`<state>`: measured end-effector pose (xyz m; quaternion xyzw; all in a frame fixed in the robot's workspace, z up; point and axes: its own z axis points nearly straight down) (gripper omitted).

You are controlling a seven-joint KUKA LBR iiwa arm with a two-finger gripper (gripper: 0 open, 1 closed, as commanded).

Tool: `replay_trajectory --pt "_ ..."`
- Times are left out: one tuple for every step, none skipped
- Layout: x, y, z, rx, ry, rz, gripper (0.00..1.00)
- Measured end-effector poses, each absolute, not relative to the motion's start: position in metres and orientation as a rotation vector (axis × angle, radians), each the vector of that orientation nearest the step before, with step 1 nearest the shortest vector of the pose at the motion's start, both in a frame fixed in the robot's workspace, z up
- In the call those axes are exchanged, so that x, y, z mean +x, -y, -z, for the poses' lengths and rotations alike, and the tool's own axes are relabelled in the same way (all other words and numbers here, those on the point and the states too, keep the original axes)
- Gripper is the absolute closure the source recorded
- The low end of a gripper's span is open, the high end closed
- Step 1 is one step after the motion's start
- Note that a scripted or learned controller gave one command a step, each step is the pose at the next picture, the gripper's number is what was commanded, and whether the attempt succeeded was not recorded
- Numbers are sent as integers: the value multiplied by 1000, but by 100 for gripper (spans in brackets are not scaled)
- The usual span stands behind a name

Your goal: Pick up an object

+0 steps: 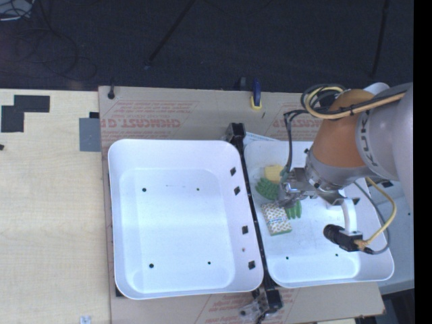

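Note:
My gripper [292, 193] hangs low over the left half of the right bin [324, 268], under the grey arm with its orange band [341, 137]. Several small objects lie clustered beneath and beside it. A yellow piece [273, 173] lies toward the bin's back, with a green ridged piece [266, 188] just in front of it. A second green piece [294, 211] sits right below the gripper. A white packet with a green dotted pattern [277, 219] lies nearest the front. Nothing is visibly lifted.
The left bin [135, 275] stands beside the right one, separated by a black divider with clips [244, 194]. A black fitting with a yellow cable [341, 237] hangs off the arm over the right bin's front right. Cardboard lies under both bins.

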<state>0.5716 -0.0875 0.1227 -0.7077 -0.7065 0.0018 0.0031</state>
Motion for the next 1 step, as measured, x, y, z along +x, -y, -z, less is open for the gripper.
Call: replay_trajectory --pt "493 133 -190 -2226 2212 -4 100"
